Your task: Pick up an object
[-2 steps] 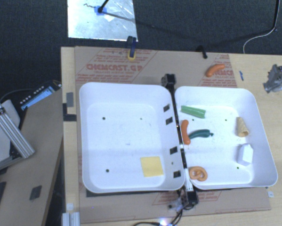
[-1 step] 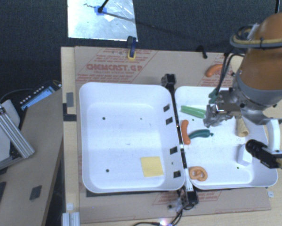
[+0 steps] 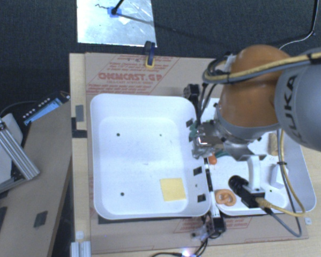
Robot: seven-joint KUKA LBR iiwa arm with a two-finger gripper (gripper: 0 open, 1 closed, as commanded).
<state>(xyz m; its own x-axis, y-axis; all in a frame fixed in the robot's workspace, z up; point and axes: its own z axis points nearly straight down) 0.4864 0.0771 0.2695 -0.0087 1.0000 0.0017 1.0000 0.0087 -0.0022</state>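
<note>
The arm (image 3: 267,90) comes in from the right, wrist bent down over the right bin (image 3: 305,191). The gripper (image 3: 207,143) sits low at that bin's left edge, and I can't tell how wide it is. An orange ring (image 3: 225,197) lies apart from it, by the near left corner. A yellow square (image 3: 172,189) rests in the left bin's (image 3: 112,116) near right corner.

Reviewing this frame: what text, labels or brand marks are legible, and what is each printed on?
"CHEMCAST GP": large red print on the cardboard, slightly blurred.
"KU": dark letters running down the grey arm; the rest of the word cannot be made out.
Smaller red lines around the large print and along the cardboard's front edge: too small to read.
</note>
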